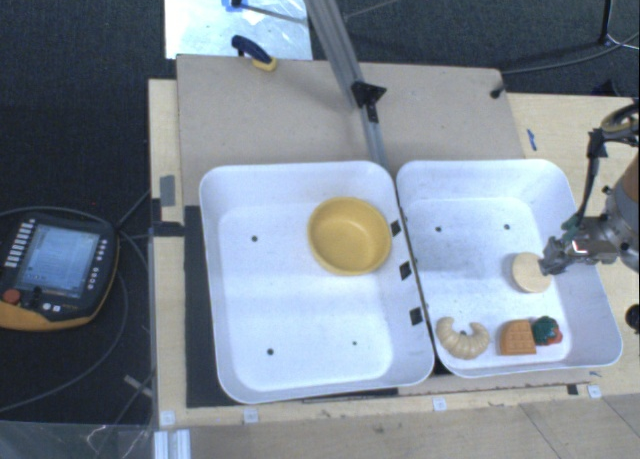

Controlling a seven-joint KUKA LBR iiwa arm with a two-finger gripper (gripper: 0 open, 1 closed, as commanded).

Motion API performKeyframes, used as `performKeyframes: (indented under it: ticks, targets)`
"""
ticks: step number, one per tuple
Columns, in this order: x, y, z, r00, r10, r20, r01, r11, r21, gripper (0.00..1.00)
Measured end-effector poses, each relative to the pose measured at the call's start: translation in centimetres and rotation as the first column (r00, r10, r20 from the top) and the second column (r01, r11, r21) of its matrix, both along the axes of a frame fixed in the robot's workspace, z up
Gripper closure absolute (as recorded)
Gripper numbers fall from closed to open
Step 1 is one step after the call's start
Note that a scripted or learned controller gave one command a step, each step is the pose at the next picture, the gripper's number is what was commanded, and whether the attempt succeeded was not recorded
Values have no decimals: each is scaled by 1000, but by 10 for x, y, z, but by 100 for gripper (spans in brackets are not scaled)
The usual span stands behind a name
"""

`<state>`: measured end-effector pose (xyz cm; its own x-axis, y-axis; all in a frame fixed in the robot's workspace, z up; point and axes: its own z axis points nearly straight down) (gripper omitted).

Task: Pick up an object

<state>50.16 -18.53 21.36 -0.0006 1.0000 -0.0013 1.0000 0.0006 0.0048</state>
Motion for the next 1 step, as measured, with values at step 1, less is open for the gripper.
performKeyframes:
  ticks: [1]
  targets:
    - [0,0,13,1000,0,-3,0,1000,1,100]
